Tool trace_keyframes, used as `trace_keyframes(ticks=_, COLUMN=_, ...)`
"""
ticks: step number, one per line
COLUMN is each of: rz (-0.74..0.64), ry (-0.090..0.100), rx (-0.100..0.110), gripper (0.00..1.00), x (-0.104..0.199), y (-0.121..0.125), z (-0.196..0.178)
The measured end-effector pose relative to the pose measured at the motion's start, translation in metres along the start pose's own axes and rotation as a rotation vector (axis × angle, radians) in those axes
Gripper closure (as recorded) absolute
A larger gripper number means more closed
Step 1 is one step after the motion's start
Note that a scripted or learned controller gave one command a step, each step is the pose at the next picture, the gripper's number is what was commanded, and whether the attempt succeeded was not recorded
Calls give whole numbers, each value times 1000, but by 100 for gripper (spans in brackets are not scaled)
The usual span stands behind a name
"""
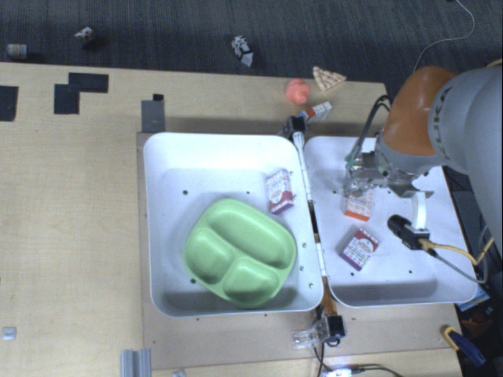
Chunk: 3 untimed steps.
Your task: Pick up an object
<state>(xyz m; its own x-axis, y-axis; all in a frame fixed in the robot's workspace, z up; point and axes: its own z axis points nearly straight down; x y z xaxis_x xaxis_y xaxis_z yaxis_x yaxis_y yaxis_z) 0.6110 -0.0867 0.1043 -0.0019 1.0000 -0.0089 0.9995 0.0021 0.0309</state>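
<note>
Dark carpet (173,14) lies on the far side of a wooden table (71,234). On the table two white bins stand side by side, with their inner rims touching.

The left bin (169,167) holds a green plate (240,250) with three compartments, which lies a little tilted in the near half. A left packet (279,191), red and white, rests far right of the plate, close to the bin's right wall.

The arm (440,124) comes in from the right. Its jaws hang over the far left part of the right bin (440,277), directly over an orange packet (359,206) that lies on the bin floor. I cannot tell whether the jaws are open or closed, nor whether they touch this packet. A red packet (359,250) lies nearer, close to the orange one but apart from it.

Beyond the bins, an orange ball (297,91) sits on the table.
</note>
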Motion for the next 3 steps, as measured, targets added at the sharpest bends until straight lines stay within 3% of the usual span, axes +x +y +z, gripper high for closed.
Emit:
trace_keyframes(ticks=1, rz=0, ry=0, rx=2, gripper=0, x=0, y=-1, z=1)
trace_keyframes(ticks=2, rz=-1, ry=0, rx=-4, gripper=100, x=0, y=2, z=-11)
trace_keyframes(ticks=3, rz=-2, ry=0, rx=-3, gripper=0, x=1, y=1, z=-11)
